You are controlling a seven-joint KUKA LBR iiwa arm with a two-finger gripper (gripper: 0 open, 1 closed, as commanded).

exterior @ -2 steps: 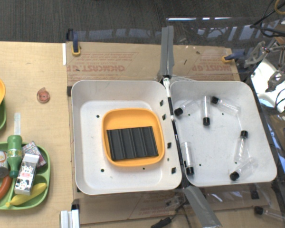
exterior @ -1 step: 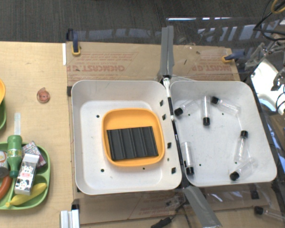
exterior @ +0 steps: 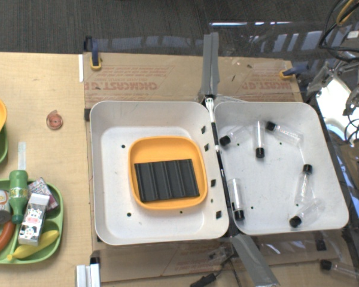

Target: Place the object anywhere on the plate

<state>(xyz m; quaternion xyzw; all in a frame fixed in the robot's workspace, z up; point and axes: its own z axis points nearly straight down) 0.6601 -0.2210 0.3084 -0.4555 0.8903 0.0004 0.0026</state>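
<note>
Evidently the task stands at or near its end. A dark ribbed slab (exterior: pixel 167 180) lies flat on the orange plate (exterior: pixel 167 147), wholly within its rim and a little toward the near side. The plate sits at the middle of the left bin (exterior: pixel 107 178). If the slab is the object meant, which is a judgement from its position alone, nothing is left but for the arm to stay clear. Several clear tubes with black caps (exterior: pixel 259 137) lie scattered in the right bin (exterior: pixel 275 184), well apart from the plate; should one of these be the object instead, the whole pick and carry remains. Whether the gripper is spread or closed cannot be told, nor how the slab lies relative to it.
</note>
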